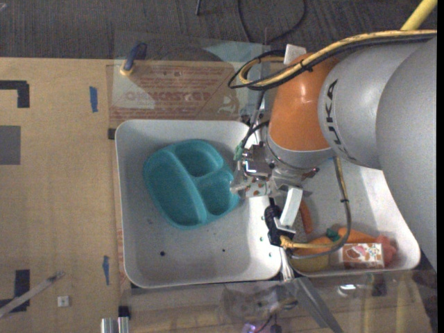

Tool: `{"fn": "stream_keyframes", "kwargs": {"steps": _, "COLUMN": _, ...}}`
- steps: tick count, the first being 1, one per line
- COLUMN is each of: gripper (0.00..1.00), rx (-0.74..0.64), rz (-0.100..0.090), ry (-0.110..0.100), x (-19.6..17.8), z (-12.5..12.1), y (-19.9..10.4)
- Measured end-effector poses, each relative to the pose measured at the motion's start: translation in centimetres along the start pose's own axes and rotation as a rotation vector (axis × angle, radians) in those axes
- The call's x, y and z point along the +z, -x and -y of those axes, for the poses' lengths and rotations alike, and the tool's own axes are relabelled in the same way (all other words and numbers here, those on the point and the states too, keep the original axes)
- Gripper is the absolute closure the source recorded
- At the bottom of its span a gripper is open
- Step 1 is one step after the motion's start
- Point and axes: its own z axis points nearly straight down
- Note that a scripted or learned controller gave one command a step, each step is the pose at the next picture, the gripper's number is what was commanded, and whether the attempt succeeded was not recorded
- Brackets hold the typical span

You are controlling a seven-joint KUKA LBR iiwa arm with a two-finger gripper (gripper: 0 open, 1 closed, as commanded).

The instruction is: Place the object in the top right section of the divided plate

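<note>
The table point(55, 186) is bare tan board at the left, marked with black squares and blue tape strips. Next comes the left bin point(139, 255), holding a teal divided plate point(191, 182) in its upper half; the plate's sections look empty, and the bin floor below it is open white with a few dark specks. The gripper point(251, 172) hangs at the plate's right edge, over the seam between the bins; whether it is apart or together cannot be told. In the right bin point(395, 207), near the lower rim, lie a small juice carton point(363, 255), a carrot-like orange piece point(305, 216) and possibly other toy foods.
</note>
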Motion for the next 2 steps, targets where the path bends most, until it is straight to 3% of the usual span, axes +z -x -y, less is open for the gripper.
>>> {"fn": "stream_keyframes", "kwargs": {"steps": 1, "gripper": 1.00, "rx": -0.108, "rz": 0.000, "ry": 0.005, "x": -3.10, "z": 2.13, "y": -2.47}}
{"fn": "stream_keyframes", "kwargs": {"steps": 2, "gripper": 0.00, "rx": -0.106, "rz": 0.000, "ry": 0.005, "x": -3.10, "z": 2.10, "y": -2.38}}
